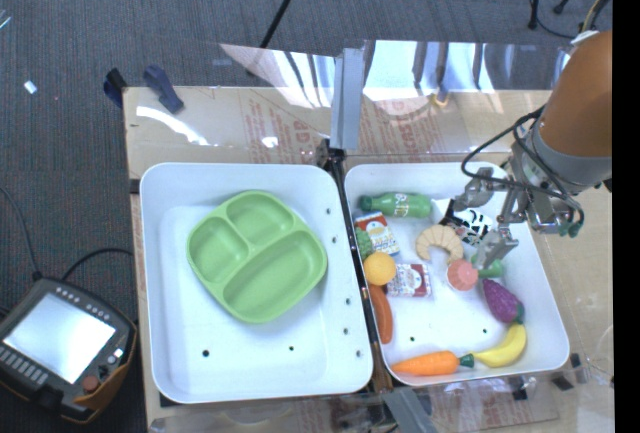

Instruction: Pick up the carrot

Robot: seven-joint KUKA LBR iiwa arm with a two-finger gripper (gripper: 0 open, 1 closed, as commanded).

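The carrot [428,363], orange with a green stub at its right end, lies flat along the near wall of the right bin [548,293]. A yellow banana [506,346] touches its green end. My gripper [484,218] hovers over the far right part of that bin, well beyond the carrot. Its fingers [472,189] are spread open, with nothing held. A small black-and-white item [474,222] lies in the bin under the gap between them.
The right bin also holds a green bottle [398,205], a croissant [440,241], an orange [379,268], a red-and-white packet [410,279], a purple eggplant [501,300] and an orange-red sausage [382,313]. A green divided plate [258,256] sits in the left bin [170,341].
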